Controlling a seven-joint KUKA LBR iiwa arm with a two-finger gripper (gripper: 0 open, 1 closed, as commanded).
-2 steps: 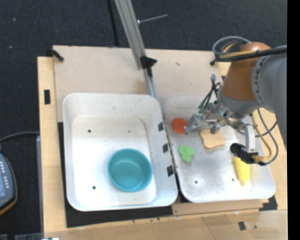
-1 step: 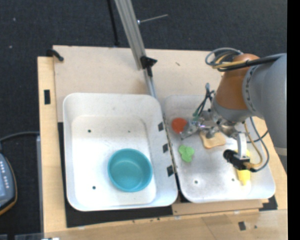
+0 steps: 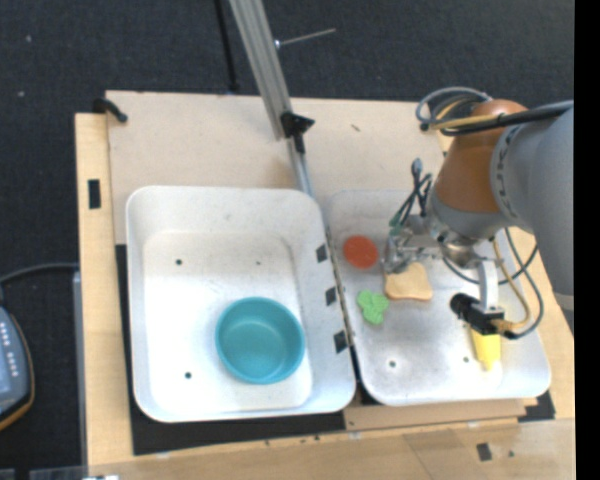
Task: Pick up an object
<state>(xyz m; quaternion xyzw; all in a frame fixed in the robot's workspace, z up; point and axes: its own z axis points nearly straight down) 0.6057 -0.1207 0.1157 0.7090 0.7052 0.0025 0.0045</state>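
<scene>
Four items lie in the right bin [image 3: 540,373]. We see the gripper [image 3: 408,258] above the tan piece [image 3: 409,286]; we cannot tell its grip state.

A grey arm [image 3: 535,168] is seen, banded in orange above the wrist (the band glossy), with dark cables looped around a metallic end effector [image 3: 408,256].

The arm [image 3: 520,168] hides the right bin's [image 3: 420,378] far corner.
</scene>
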